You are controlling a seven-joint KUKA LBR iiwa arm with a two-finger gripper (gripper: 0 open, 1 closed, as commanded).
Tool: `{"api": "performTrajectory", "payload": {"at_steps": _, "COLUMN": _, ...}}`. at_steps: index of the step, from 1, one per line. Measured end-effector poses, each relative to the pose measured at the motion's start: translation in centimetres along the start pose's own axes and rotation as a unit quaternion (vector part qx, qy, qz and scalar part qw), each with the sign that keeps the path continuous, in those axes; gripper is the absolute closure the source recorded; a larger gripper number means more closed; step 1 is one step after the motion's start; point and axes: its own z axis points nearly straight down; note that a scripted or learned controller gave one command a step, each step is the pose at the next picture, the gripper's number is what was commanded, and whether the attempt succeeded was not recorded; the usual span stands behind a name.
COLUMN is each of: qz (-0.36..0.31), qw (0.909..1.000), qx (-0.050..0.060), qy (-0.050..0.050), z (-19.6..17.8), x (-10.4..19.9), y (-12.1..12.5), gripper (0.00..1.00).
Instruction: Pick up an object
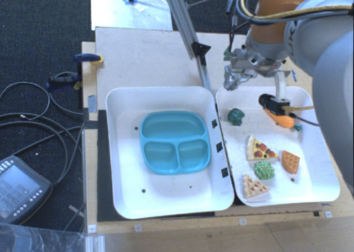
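The arm (326,30) reaches in from the right, and its hand (231,81) hangs over the far left corner of the right bin (316,159), close to the wall it shares with the left bin (124,151). From this angle it cannot be told whether the hand is open or closed. No object shows in its grip, so the pick looks not yet made.

All the candidates lie in the right bin. Nearest the hand is a small dark green toy (236,116), just toward the near side of it and resting on the bin floor beside the left wall. Right of that lies an orange carrot (284,120). Further toward the near edge sit a pizza slice (260,150), a light green piece (264,169), a waffle (290,162) and a second wedge-shaped slice (255,187), grouped fairly close together. The light green piece touches or nearly touches the pizza slice. The left bin holds only a blue divided plate (174,141), lying flat near its middle, well apart from the hand.

Judged from this, the task is at its start: the hand is positioned above the bin but appears above the objects, in contact with none. What is left is the whole grasp: settling over one object, most likely the dark green toy given its closeness, descending, closing on it and lifting it clear of the bin. The bench (144,57) beyond the bins is bare board.
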Motion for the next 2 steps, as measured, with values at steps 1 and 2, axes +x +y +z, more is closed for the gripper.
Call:
{"api": "performTrajectory", "payload": {"at_steps": 1, "qz": 0.0, "qw": 1.0, "qx": -0.001, "qy": 0.0, "z": -1.0, "x": 4.9, "y": 0.9, "gripper": 1.0}}
{"api": "performTrajectory", "payload": {"at_steps": 2, "qz": 0.0, "qw": 1.0, "qx": -0.001, "qy": 0.0, "z": -0.4, "x": 10.3, "y": 0.8, "gripper": 1.0}}
